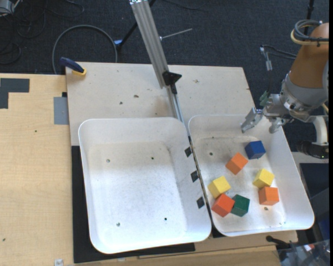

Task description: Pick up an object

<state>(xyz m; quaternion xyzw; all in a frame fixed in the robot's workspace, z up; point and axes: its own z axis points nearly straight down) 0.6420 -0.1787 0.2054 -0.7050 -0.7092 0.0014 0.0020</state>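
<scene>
Grey arm reaching in from right, gripper (262,123) lowered, jaws spread, empty

Robotics lab, white bins (133,243) on test bench (211,87), floor cables (83,43), aluminium rail (150,37)

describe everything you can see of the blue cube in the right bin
The blue cube is a small solid-looking block, plain deep blue, matte like painted wood. It rests flat on the floor of the right bin, turned slightly askew, in the bin's far half. It touches nothing: the orange cube lies close beside it with a gap. The gripper hangs above and beyond it.
</scene>
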